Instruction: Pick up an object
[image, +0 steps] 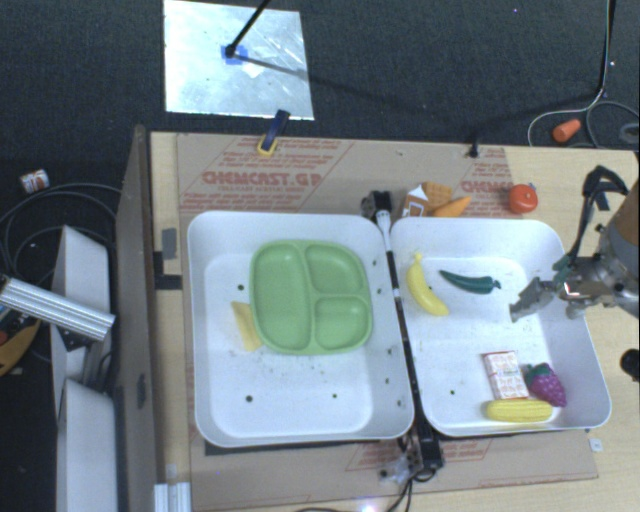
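Gripper (527, 299) above right bin, green pepper (470, 282) just beside it

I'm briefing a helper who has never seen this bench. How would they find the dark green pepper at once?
Look at the right-hand white bin, the one nearer the gripper. In its upper half, just right of the banana, lies the dark green pepper. It is the only dark green, slim, pointed thing there; its neighbours are yellow, red or purple.
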